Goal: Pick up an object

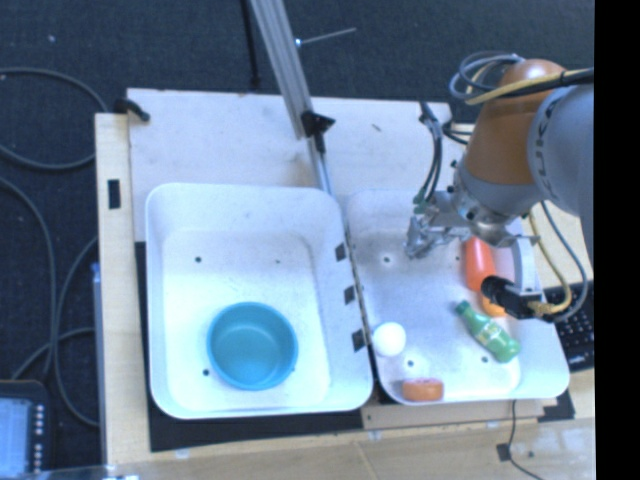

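Blue bowl (252, 345); white ball (388, 339); green bottle (489, 332); orange carrot (478, 262).

White ball (389, 339) at lower middle of frame, green bottle (489, 332) lying tilted to its right, orange carrot-like piece (479, 261) above that (partly under the arm), orange-and-white item (423, 389) by the bottom rim, blue bowl (252, 345) upright at lower left.

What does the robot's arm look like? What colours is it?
The arm is smooth, rounded and grey, with a fat orange band above the wrist. Thin grey cables loop over the top of the band and more hang down beside it. At the end sits a small grey metal gripper.
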`<state>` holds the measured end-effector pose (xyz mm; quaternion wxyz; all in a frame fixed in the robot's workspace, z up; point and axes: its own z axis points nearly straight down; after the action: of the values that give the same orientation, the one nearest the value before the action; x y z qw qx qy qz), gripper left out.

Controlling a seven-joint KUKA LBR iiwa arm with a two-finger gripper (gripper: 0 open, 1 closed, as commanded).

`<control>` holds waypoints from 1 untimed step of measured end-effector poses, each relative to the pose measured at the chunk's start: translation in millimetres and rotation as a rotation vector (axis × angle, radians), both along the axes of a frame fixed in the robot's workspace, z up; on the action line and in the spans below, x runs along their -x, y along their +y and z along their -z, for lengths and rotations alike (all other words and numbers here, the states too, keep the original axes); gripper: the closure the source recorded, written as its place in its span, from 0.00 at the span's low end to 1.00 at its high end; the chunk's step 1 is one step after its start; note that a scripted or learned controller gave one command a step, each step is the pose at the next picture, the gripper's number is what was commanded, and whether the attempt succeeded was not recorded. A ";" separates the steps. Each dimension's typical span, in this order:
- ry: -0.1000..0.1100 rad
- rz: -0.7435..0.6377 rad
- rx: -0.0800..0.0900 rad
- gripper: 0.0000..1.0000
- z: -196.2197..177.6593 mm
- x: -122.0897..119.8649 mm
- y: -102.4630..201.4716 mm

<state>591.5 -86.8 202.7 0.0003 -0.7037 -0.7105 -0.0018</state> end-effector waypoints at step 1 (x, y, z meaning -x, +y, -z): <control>0.001 -0.001 -0.001 1.00 -13.2 -8.1 55.0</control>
<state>599.6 -31.7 215.9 0.0008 -0.7033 -0.7109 -0.0019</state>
